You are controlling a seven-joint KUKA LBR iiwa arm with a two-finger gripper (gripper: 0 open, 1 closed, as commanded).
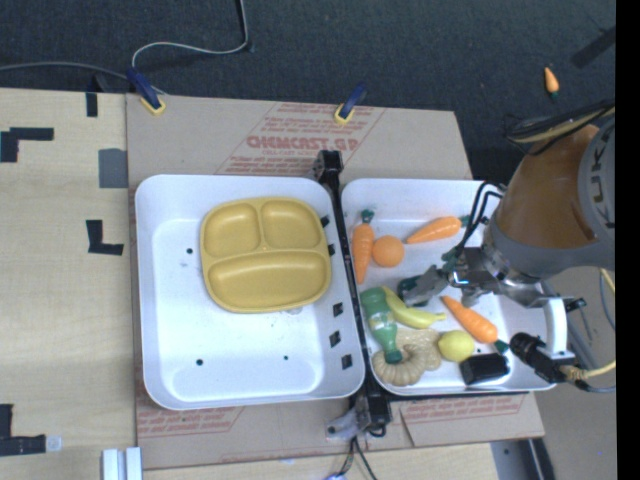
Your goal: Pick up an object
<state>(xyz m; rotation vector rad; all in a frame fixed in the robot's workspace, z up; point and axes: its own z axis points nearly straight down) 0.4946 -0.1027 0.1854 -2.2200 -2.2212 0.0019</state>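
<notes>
Toys (420, 313) partly under arm (545, 218)

Two white bins side by side on the table (60, 268). Left bin (160, 298): a yellow divided plate (266, 253). Right bin (420, 193): carrots (362, 251), an orange (388, 252), a banana (412, 314) and a lemon (455, 345); the pincer (425, 288) hangs above the banana.

The arm (560, 218) has an orange band, grey wrist, and seemingly a dark claw (425, 286).
</notes>
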